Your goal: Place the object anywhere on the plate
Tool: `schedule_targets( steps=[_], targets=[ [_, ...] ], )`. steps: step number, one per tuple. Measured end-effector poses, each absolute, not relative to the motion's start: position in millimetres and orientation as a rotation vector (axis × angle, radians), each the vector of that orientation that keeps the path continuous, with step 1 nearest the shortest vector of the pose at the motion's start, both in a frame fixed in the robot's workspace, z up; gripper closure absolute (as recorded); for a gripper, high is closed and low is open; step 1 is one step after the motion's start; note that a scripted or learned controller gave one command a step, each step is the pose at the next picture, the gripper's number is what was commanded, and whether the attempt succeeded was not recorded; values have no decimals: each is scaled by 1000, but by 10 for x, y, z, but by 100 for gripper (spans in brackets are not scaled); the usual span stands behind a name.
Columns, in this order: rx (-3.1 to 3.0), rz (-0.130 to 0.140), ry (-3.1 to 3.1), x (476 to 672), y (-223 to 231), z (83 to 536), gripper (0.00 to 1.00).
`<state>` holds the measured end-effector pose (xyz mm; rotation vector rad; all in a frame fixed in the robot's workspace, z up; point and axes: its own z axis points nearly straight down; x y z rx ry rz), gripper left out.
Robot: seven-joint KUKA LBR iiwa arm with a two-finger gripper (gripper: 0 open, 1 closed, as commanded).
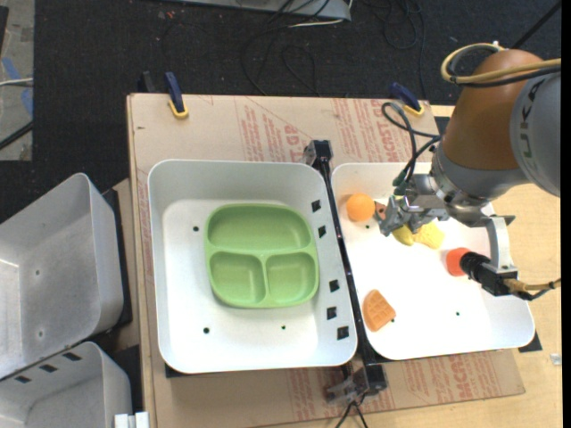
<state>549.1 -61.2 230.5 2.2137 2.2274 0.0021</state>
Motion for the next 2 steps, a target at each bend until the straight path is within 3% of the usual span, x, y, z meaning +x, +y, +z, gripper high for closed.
schedule_targets(
  steps=[2],
  targets=[
    [2214, 3, 2227, 5863, 300, 2412, 100]
  ],
)
